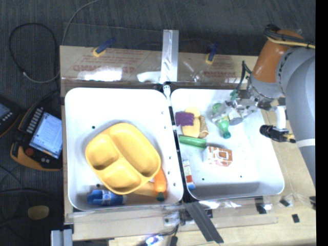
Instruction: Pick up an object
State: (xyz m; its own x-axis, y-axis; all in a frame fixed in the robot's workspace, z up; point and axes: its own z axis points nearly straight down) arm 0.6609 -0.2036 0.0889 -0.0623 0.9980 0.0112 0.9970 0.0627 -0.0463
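The gripper (233, 109) hangs low in the right bin (266, 163), at about 1 o'clock in that bin. Can't tell if it is holding anything yet. Just under it, at 7 o'clock from the tip, lies a small green bottle (224, 126); I'd guess that's the thing to grab. To do it well: go straight down over the bottle's middle, squeeze across the thin way, lift slow. Keep off the green tube (191, 141) & the purple block (184, 119) nearby.
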